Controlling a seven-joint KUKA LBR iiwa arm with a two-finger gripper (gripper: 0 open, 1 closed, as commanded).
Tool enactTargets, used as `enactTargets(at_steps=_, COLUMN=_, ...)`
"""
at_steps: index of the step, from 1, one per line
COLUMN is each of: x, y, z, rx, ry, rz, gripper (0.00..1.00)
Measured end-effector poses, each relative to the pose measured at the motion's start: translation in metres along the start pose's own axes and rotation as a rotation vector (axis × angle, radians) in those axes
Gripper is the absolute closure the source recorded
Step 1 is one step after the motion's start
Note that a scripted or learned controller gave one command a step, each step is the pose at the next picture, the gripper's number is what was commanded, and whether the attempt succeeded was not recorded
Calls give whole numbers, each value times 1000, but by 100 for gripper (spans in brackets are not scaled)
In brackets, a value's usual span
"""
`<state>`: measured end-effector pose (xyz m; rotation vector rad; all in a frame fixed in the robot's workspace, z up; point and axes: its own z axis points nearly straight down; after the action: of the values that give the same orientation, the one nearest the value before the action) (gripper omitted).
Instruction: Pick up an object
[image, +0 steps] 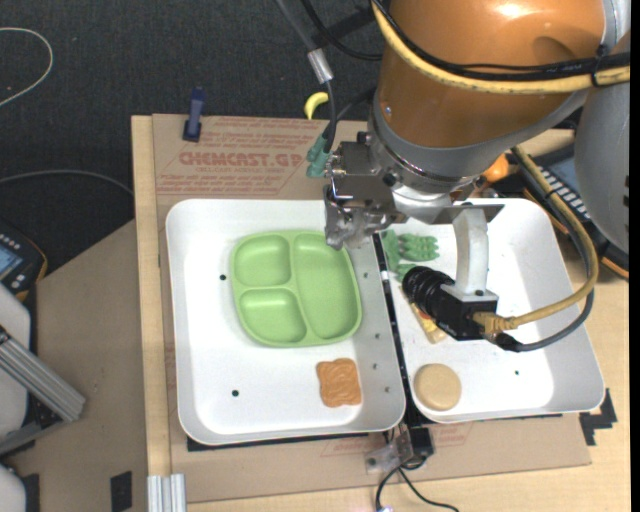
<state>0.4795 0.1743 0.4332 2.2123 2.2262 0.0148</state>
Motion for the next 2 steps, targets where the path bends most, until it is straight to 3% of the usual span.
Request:
enactTargets(at_steps=1, x=-35, y=0, z=2, rx=10, ry=-5, rz=10, gripper=100)
enactTargets(at_steps=2, x=-33, y=0, z=-9, rx=7, ry=-4, rz=6, gripper=100)
